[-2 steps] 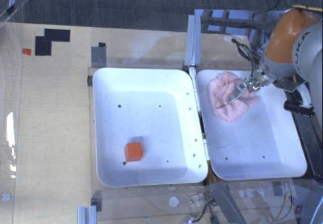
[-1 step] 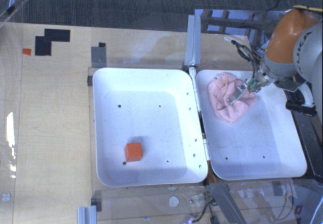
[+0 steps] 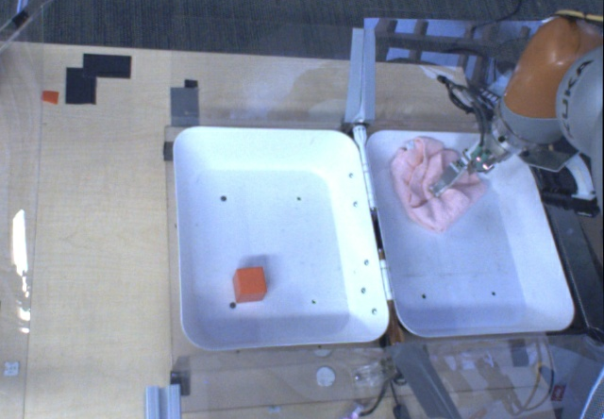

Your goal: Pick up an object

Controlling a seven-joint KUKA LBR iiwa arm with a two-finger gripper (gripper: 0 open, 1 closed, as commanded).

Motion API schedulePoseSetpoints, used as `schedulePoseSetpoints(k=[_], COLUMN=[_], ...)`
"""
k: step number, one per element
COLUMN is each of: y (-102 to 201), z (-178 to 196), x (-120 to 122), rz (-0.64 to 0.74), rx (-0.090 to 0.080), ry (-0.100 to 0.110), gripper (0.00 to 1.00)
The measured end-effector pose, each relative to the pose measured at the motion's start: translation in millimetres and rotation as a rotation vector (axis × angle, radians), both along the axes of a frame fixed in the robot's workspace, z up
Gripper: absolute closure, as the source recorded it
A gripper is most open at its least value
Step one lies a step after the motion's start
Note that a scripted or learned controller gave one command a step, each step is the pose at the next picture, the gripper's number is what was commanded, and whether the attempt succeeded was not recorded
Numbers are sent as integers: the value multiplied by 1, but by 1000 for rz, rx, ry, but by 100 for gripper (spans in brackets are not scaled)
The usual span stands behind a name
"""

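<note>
You had the gripper (image 3: 456, 175) down in the right bin (image 3: 510, 313), its fingers pressed into the pink cloth (image 3: 425, 191) near the bin's back wall — whether they were parted or closed on a fold, you couldn't have told from this angle. The cloth lay crumpled, so its raised creases probably offered the easiest purchase. The orange block (image 3: 250, 284) sat well apart in the left bin (image 3: 198, 228) — untouched.

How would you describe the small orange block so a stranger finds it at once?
Start at the left white bin. Look toward its near left corner: the orange block sits there alone. It is small, hard-edged and bright, unlike the soft pink cloth in the right bin.
</note>
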State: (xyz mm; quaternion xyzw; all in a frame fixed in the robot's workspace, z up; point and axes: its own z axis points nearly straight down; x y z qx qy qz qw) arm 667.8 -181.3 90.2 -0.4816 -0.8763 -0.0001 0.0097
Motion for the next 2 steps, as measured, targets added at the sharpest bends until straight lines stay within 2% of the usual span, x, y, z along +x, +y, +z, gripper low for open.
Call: schedulePoseSetpoints(k=[1,2], y=[-1,42], z=[16,100], x=[6,-9], rz=[5,-155], rx=[-12,-12], ry=[-30,-30], gripper=[100,100])
